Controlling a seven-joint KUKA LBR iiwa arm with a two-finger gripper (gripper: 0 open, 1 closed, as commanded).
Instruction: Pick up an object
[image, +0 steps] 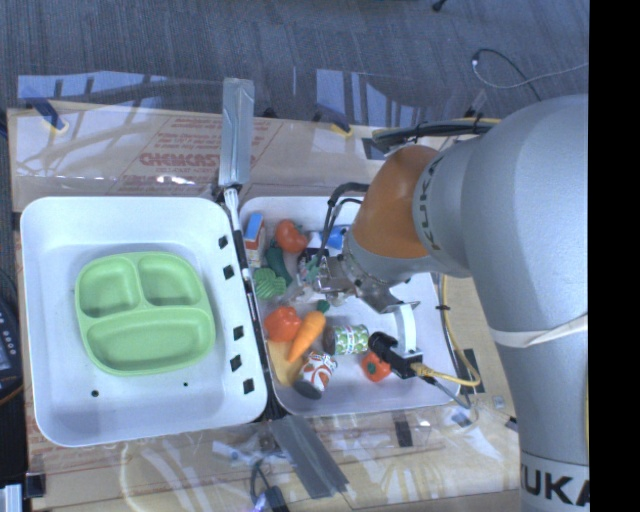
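Hand (322, 272) low over toy food in the right bin (425, 395)
Grip state unclear; glossy plastic carrot (306, 336) beside a round tomato (282, 323).

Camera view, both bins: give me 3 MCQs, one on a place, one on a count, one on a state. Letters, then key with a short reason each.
1. Where does the green tray lie?
A. In the left bin
B. In the right bin
C. On the bench outside the bins

2. How many compartments does the green tray have?
A. Two
B. Three
C. Five

3. Where is the arm's wrist?
A. Over the left bin
B. Clear of both bins
C. Over the right bin, above the toy food

Key: 1 A, it sits on that bin's floor. 2 B, two small ones above one long one. 3 C, the orange band hangs above the carrot and its neighbours.
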